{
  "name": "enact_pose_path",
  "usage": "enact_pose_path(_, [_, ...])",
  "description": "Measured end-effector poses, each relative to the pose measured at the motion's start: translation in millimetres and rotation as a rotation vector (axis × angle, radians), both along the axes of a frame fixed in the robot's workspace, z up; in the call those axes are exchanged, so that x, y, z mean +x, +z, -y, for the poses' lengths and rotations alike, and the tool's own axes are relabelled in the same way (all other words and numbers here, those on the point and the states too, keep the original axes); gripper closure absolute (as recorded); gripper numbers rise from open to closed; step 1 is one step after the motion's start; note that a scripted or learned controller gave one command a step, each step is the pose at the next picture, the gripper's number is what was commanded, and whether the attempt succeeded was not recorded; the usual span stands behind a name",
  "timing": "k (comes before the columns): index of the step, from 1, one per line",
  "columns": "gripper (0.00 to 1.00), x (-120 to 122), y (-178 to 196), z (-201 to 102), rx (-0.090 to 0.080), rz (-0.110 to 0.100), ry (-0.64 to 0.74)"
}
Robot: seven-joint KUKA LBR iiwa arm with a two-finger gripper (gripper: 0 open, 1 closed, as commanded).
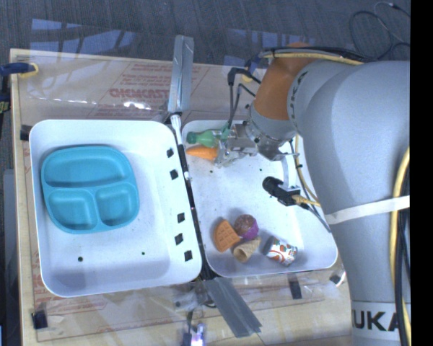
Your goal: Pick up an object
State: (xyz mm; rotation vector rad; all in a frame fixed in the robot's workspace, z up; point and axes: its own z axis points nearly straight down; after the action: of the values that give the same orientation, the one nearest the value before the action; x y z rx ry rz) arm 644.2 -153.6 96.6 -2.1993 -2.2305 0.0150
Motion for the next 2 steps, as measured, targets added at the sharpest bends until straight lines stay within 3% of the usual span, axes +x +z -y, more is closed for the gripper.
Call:
enact_pose_path(1, [0.0, 0, 0, -1, 0.001, 0.0, 0.001])
enact_pose_path(2, [0.0, 11, -6, -7, -0.002, 0.006, 0.08])
